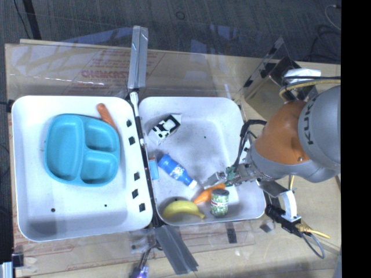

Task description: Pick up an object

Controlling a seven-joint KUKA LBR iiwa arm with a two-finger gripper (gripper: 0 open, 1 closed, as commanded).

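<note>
Several candidates: you have five loose things in the right bin (pixel 255 212), and three of them crowd its near right corner.
Nearest thing: the carrot (pixel 207 193) lies just under the gripper (pixel 227 179), touching or all but touching it; you cannot tell which from this angle.
Carrot axis: it runs on a slant, its low end toward the banana (pixel 182 209), its high end up toward the gripper.
Neighbours: the small jar (pixel 219 203) stands upright just beside the carrot on its right; the banana lies just to the left, along the near wall.
Farther off: the blue bottle (pixel 175 171) lies on a slant toward the bin's middle; the black-and-white block (pixel 166 125) sits well apart near the far wall.
Left bin (pixel 23 155): a blue tray (pixel 82 150) and a second carrot (pixel 106 115), well out of the way.
Jaws: you cannot tell from this view whether they are spread or closed; nothing visibly sits between them.
Judgement: the carrot looks the likeliest target, with the jar close enough to get knocked.
</note>
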